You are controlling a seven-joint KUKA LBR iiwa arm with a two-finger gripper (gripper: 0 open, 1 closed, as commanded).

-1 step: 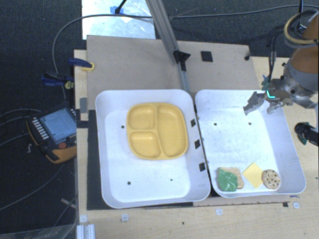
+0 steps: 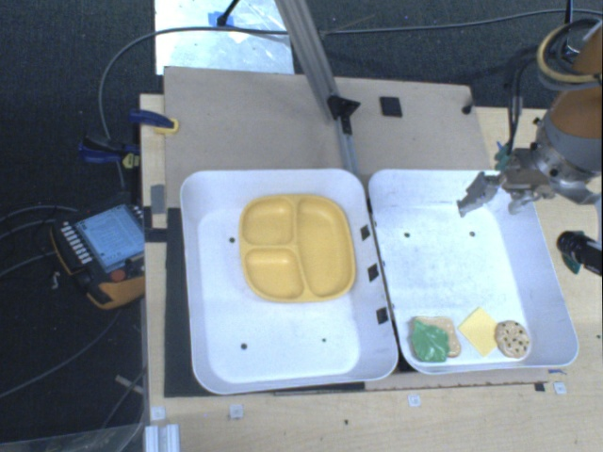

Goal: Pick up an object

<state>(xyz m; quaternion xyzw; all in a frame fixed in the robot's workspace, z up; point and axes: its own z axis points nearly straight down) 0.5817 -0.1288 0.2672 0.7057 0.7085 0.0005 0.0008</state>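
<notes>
Above the right bin's [image 2: 542,281] far edge, the gripper [image 2: 497,194] hangs over the bin floor; whether its jaws are open or closed cannot be told, and nothing is seen between them. At the right bin's near edge lie three items in a row: toast with a green topping [image 2: 432,338], a yellow cheese slice [image 2: 479,330] and a round cookie [image 2: 513,339], all well apart from the gripper. The left bin [image 2: 212,281] holds a yellow three-compartment plate [image 2: 297,247]. No legible writing.

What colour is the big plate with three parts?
The plate is yellow, shown in the camera view.
</notes>
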